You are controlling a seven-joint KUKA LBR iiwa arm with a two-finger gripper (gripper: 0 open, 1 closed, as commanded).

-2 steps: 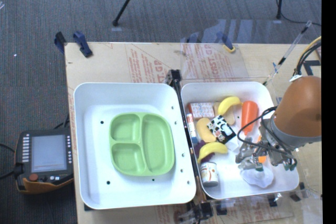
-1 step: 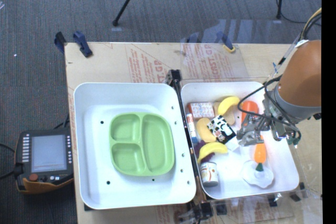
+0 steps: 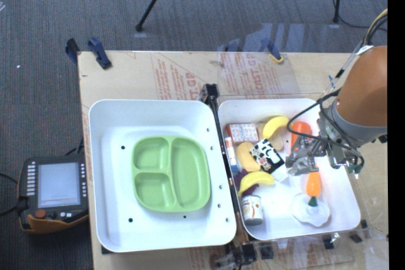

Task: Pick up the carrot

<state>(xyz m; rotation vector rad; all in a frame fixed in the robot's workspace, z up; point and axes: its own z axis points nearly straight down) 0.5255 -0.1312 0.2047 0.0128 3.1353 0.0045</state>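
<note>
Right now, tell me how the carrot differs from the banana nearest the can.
The carrot is orange with a green tip; the banana is yellow. The carrot looks straight and stubby and lies toward the bin's right side; the banana is curved and sits left of middle, just above the can. The carrot lies just below the end effector; the banana lies farther to its left. Both rest in the right bin.

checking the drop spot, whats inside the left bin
The left bin holds a green divided plate with three compartments, nothing visible in them. The bin floor beneath the plate is covered.
</note>
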